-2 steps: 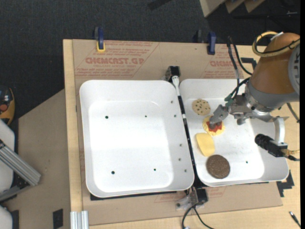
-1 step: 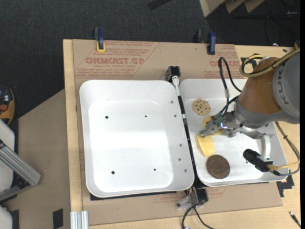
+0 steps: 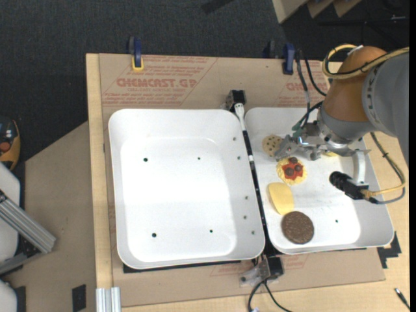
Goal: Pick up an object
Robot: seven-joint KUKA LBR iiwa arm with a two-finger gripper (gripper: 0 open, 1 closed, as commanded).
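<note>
The grey arm came in from three o'clock, and its gripper hung low in the right bin, just above a small round pizza toy with red bits on top; I could not tell how wide it stood or if it had hold of anything. A pale cookie lay at about ten o'clock from the pizza toy, a yellow wedge lay near it at seven o'clock, and a dark brown round cookie lay beyond that at six o'clock. The left bin sat at nine o'clock, touching the right bin along its side.
</note>
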